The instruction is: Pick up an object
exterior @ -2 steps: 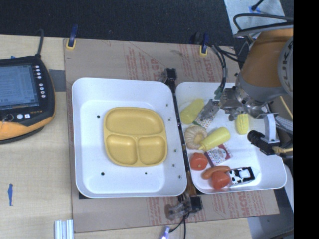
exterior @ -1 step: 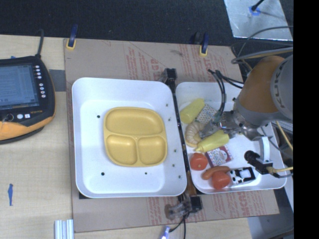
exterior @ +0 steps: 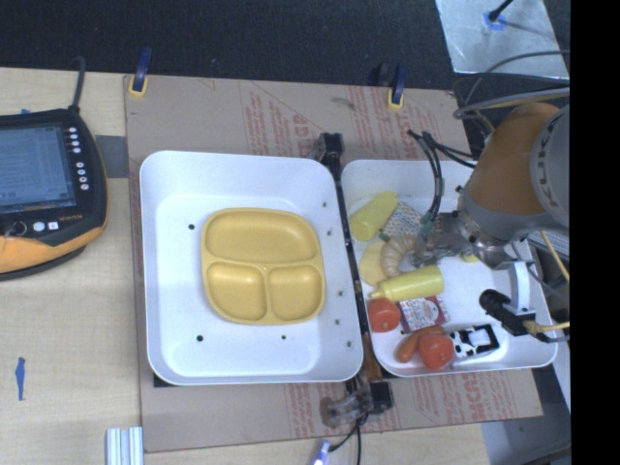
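Over in the right bin [exterior: 542,356] the arm [exterior: 518,177] is leaning in from the right, and its gripper [exterior: 433,238] is down low among the clutter. From this angle I can't tell whether it has closed on anything, so I won't call a catch. Just beside it lies a pale lumpy piece [exterior: 395,256], touching a yellow bottle [exterior: 413,282] that lies on its side just below. Above those sits a second yellow piece [exterior: 374,215] next to a speckled packet [exterior: 404,223]. Lower down there's a red tomato-like ball [exterior: 384,314], a small red-and-white packet [exterior: 419,312] just beside it, another red ball [exterior: 436,350] with an orange piece [exterior: 411,345] against it, and a black-and-white block [exterior: 475,340] near the bottom edge. Across the divider, the left bin [exterior: 165,260] carries a yellow divided plate [exterior: 263,263], well apart from the action, and a tablet [exterior: 44,177] rests off on the bench at far left. By my read this is the reach-and-grasp step, with nothing lifted yet. Next it needs a firm close on one piece, probably the pale lump or the bottle, then a straight lift clear of the neighbours, which are packed tight enough to get dragged along.
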You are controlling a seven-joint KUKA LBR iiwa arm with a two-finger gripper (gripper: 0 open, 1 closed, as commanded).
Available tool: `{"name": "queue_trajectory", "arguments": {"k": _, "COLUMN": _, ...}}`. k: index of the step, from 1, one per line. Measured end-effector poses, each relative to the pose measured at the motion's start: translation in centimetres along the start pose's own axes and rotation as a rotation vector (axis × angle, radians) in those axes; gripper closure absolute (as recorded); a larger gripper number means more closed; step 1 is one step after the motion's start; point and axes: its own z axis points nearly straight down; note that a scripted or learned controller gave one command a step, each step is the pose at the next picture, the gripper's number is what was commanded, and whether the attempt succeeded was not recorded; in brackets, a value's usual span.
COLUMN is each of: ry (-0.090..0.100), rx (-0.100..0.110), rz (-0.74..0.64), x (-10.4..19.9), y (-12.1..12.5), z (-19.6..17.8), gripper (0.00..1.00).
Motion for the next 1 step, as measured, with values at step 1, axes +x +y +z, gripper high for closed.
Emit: {"name": "queue_trajectory", "arguments": {"k": 1, "ry": 0.0, "rx": 0.0, "rz": 0.0, "x": 0.01, "y": 0.0, "z": 0.01, "gripper": 0.0}}
